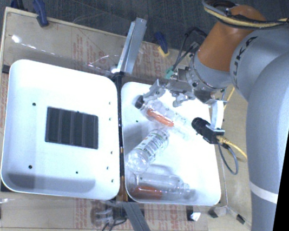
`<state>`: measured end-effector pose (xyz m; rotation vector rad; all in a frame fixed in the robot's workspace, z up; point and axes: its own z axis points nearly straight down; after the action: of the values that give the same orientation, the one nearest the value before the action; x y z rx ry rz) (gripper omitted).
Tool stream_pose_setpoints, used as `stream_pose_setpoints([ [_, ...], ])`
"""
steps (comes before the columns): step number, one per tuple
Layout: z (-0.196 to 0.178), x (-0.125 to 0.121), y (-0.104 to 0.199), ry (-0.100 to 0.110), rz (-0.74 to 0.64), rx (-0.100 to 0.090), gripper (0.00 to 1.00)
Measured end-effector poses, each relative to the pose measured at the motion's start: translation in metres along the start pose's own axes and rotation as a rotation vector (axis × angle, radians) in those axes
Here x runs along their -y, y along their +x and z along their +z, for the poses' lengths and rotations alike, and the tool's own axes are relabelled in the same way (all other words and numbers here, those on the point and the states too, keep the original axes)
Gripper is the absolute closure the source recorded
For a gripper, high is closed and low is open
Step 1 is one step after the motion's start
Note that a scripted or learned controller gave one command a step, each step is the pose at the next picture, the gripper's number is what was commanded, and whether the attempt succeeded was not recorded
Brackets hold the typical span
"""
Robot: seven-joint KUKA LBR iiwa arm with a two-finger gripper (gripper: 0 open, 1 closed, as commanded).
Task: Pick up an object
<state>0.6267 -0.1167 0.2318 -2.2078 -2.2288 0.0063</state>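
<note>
Clear plastic bottles [149, 148] lie unlabelled below the gripper [167, 95]; no readable writing.

Grey jointed robot arm [267, 105] entering from the right, orange band above the wrist, bent steeply downward, two-finger metal gripper [165, 95] low at the view's upper middle

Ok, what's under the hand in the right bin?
A clear bottle with an orange label lies under the hand, in the right bin. The hand covers the bottle's top end.
</note>
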Motion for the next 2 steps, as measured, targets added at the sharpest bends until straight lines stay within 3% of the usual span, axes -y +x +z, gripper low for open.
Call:
stream_pose_setpoints([
  [1,0.121,-0.025,-0.042,-0.003,-0.030,0.000,0.00],
  [2,0.141,0.036,-0.067,-0.002,-0.061,0.001,0.00],
])
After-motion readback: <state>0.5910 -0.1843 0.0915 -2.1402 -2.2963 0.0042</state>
